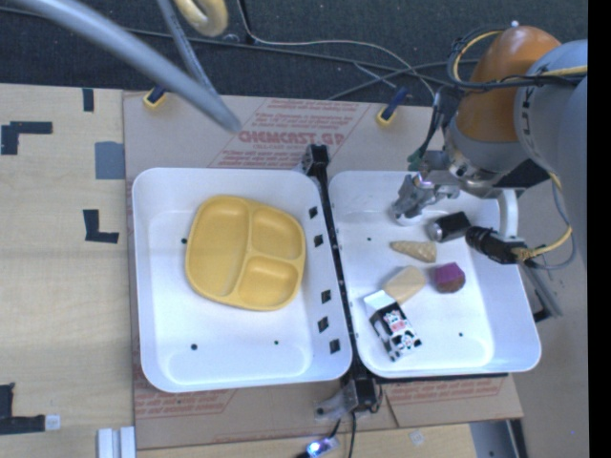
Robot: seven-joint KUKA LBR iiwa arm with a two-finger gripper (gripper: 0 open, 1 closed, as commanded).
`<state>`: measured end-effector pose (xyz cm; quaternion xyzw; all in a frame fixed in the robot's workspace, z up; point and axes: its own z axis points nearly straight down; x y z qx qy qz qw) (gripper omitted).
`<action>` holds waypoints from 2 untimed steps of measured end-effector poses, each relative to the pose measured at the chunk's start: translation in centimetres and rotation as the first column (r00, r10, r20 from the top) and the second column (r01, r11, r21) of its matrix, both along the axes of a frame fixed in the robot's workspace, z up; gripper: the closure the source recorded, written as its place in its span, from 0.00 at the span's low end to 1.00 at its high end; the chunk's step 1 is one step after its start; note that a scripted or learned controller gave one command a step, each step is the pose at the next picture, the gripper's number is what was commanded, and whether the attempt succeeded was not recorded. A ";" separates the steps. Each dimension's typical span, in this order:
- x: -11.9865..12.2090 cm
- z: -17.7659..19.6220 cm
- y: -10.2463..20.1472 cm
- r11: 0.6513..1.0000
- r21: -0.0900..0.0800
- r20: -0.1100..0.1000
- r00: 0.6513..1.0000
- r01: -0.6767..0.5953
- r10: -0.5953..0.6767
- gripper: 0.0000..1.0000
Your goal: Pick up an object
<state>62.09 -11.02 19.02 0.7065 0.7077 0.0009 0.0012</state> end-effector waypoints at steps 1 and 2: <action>0.5 4.3 0.0 1.000 0.000 0.001 1.000 0.000 0.000 1.00; 1.6 5.0 5.4 1.000 0.002 -0.003 1.000 -0.005 0.005 1.00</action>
